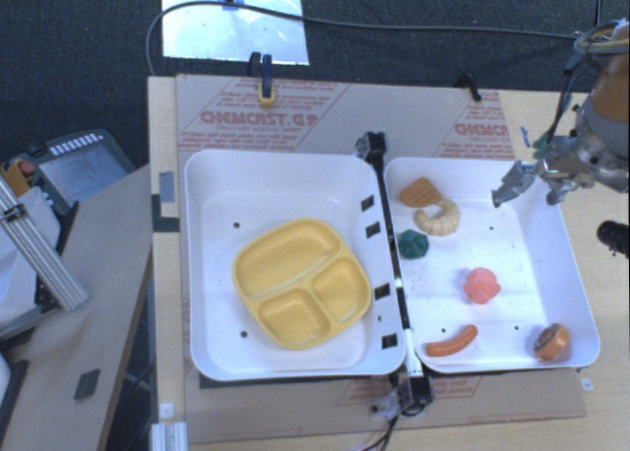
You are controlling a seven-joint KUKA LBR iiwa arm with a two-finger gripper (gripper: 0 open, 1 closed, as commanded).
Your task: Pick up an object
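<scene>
The right bin holds several toy foods: an orange wedge, a beige ring-shaped pastry, a dark green lump, a pink lump, a red-orange sausage and a small brown-orange piece. My gripper hangs over the bin's far right part, right of the pastry. Its two fingers are spread apart, open, with nothing between them.
The left bin holds a yellow sectioned tray. A black divider with clips joins the two bins. A cable runs across the dark floor behind the bench. A grey device and metal rail stand at the far left.
</scene>
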